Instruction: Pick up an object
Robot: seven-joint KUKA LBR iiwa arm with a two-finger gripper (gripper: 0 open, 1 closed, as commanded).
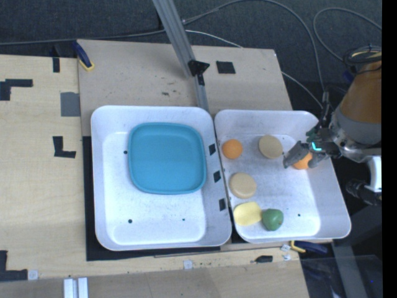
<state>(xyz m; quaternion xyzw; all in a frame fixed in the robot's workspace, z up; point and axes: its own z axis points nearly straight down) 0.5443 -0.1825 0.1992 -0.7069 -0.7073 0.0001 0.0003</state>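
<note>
My gripper (304, 156) hangs over the right side of the right bin (322, 219), reaching in from the right. A small orange object (303, 162) sits between its dark fingers, and the gripper is shut on it. Further left in this bin lie an orange ball (232, 149), a tan disc (270, 146) just left of the gripper, a second tan disc (242, 184), a yellow piece (247, 213) and a green piece (272, 219). I cannot tell whether the held object touches the bin floor.
The left bin (111, 222) holds a blue square plate (166, 157). A grey metal post (180, 36) slants up from between the bins. Cables (298, 23) trail behind the right bin.
</note>
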